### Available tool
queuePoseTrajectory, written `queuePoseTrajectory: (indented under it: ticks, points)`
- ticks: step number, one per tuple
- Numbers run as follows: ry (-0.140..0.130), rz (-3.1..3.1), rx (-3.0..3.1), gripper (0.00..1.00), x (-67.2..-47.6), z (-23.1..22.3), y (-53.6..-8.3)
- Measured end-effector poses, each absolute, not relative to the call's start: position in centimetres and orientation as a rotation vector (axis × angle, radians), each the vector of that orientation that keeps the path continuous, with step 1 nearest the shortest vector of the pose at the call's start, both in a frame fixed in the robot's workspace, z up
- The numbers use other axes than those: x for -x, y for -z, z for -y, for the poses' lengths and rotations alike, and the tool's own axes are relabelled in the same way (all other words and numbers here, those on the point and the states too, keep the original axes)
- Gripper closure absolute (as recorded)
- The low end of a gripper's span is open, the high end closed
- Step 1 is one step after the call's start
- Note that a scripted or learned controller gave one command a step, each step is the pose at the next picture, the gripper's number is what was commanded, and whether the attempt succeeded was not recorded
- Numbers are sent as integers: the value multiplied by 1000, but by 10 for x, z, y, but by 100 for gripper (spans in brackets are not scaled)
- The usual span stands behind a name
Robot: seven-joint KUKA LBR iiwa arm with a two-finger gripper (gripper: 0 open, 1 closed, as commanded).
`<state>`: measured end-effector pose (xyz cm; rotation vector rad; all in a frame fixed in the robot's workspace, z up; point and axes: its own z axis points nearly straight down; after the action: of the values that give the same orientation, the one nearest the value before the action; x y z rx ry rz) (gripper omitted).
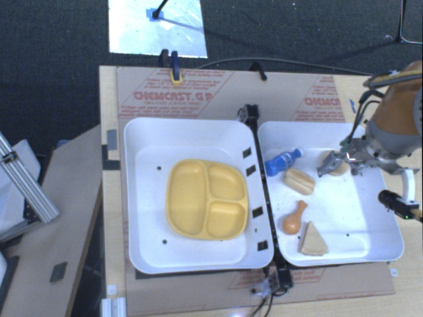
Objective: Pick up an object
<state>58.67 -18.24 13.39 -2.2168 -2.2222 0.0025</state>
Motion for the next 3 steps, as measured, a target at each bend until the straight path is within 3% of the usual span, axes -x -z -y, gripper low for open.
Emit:
queuePoseTrajectory:
  ticks: [1, 2, 3]
  points:
    - [-1, 2222, 2219, 0, -587, 182, -82]
    - [4, 2227, 2222, 100, -589, 182, -96]
    - [6, 2227, 2226, 100, -587, 189, -159]
